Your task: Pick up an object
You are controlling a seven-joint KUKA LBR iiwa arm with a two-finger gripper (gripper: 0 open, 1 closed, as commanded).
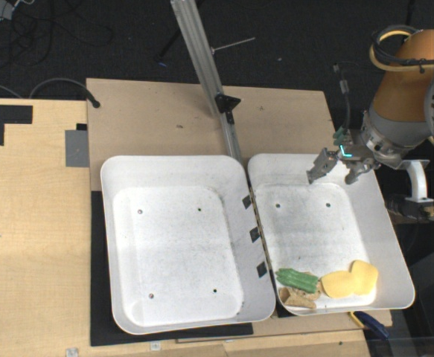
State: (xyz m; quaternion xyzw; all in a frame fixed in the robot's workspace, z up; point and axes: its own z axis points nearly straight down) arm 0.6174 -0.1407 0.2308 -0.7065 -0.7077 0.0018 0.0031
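Yellow pieces point(349, 281) crowd the right bin's point(306, 207) near rim; far off, jaws gape (holding nothing).

place: robotics lab | evidence: grey-and-orange arm point(403, 88) over two white bins point(120, 199) on plywood surface point(150, 117) | aluminium rail point(202, 65) | loose cables point(23, 88) on dark floor

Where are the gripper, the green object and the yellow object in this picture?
gripper point(339, 171): camera view, gap midway between its two fingertips.
green object point(298, 279): camera view, middle of its body.
yellow object point(350, 281): camera view, centre of its top surface.
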